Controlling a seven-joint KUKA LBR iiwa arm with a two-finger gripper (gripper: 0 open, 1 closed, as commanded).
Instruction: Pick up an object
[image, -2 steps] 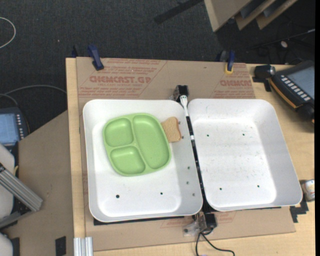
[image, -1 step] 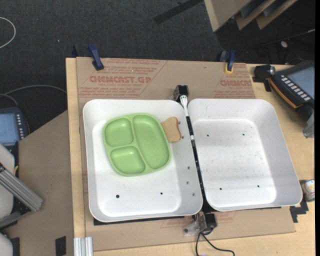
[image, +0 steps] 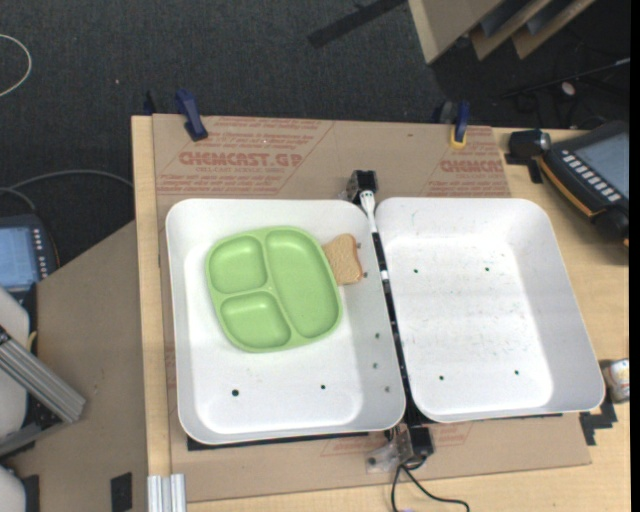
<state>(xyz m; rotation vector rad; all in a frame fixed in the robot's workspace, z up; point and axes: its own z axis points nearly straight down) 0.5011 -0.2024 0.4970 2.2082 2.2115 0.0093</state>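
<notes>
Two shallow white bins sit side by side on my bench: the left bin and the right bin, their inner rims touching along the middle. In the left bin lies one green divided plate with three compartments, flat on the bin floor toward the far-left part. One tan slice of bread lies just beside the plate's right edge, touching it, near the bin's far-right corner. Under both bins lies one brown cardboard sheet with red lettering, held at its far edge by two clamps: a blue clamp on the left and a yellow-handled clamp on the right. My gripper's state I cannot tell.
</notes>
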